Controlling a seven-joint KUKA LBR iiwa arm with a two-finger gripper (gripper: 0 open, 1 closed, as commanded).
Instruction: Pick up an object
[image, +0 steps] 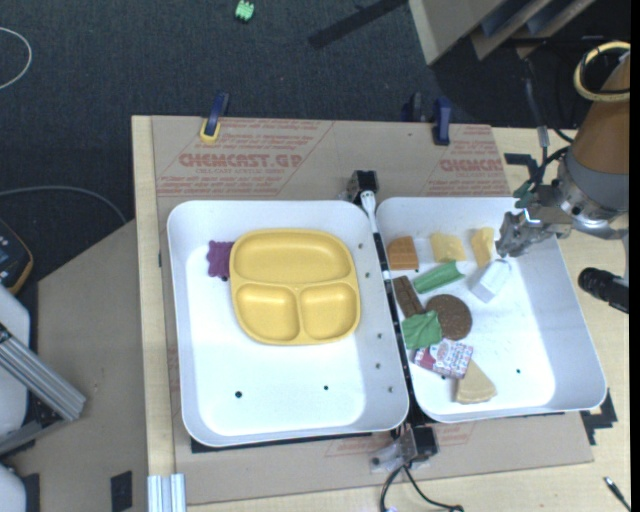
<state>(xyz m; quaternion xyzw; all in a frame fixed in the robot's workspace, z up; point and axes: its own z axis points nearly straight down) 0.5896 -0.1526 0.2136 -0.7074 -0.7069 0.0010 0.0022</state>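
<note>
At the left, the left bin (190, 300) holds one yellow divided tray (295, 283) with three compartments, and one purple piece (218, 258) lies touching the tray's left edge. Bare white floor runs below the tray and along the bin's front wall. Between the bins sits a black clamp (364, 186) at the far rim.

Across the divider, the right bin (560, 350) carries its clutter on its left half: one orange-brown block (403, 253), two pale yellow pieces (448, 246), one green stick (437, 276), one dark brown bar (406, 296), one brown round disc (452, 315), one green leaf-like piece (421, 328), one red-and-white packet (451, 357) and one tan wedge (475, 384). These crowd one another, several touching. One small white block (489, 282) lies apart, just beneath the gripper (514, 238). Whether the gripper grips anything cannot be told. Right of the white block the bin floor is open up to the right wall.
</note>
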